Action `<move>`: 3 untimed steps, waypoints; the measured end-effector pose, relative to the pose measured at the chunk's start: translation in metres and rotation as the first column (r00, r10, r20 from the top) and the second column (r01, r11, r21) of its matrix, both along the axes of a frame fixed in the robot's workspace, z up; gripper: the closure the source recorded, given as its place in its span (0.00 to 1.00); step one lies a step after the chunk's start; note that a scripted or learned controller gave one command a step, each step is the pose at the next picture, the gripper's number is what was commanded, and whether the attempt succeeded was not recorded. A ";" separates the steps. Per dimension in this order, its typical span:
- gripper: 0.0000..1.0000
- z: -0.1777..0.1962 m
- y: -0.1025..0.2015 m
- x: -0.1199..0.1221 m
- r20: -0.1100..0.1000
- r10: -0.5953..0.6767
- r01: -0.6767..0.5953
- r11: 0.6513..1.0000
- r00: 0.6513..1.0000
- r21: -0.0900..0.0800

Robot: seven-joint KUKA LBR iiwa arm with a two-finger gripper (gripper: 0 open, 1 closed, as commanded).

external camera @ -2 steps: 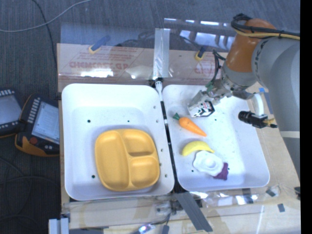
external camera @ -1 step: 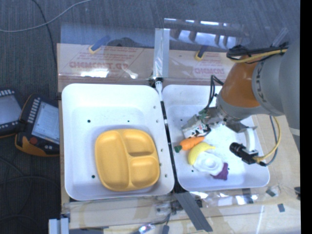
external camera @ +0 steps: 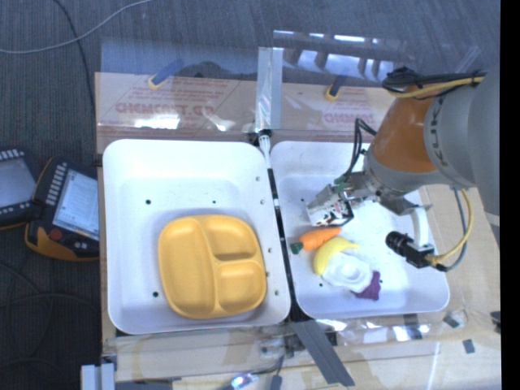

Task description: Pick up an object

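In the right bin (external camera: pixel 422 299) lie an orange carrot toy (external camera: pixel 318 239), a yellow piece (external camera: pixel 328 253), a white piece (external camera: pixel 348 271) and a small purple piece (external camera: pixel 370 286), bunched near the bin's front. My gripper (external camera: pixel 331 208) reaches in from the right and hangs just above and behind the carrot, over the bin's left part. Its tip is too small and cluttered to read.
The left bin (external camera: pixel 130 177) holds a yellow divided tray (external camera: pixel 213 263). A clear divider wall (external camera: pixel 268 88) rises behind the bins. A black cable end (external camera: pixel 405 246) hangs off the arm over the right bin. A teach pendant (external camera: pixel 65 210) lies at far left.
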State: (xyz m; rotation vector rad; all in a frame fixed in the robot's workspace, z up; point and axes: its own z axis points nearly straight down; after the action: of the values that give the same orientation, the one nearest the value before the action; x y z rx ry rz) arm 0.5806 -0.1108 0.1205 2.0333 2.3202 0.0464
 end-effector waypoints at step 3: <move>0.00 0.062 0.037 -0.066 -0.064 0.062 -0.062 0.998 0.996 0.014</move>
State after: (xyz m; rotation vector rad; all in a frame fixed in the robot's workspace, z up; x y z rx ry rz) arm 0.5143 -0.0743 0.1830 1.9970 2.4269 -0.0032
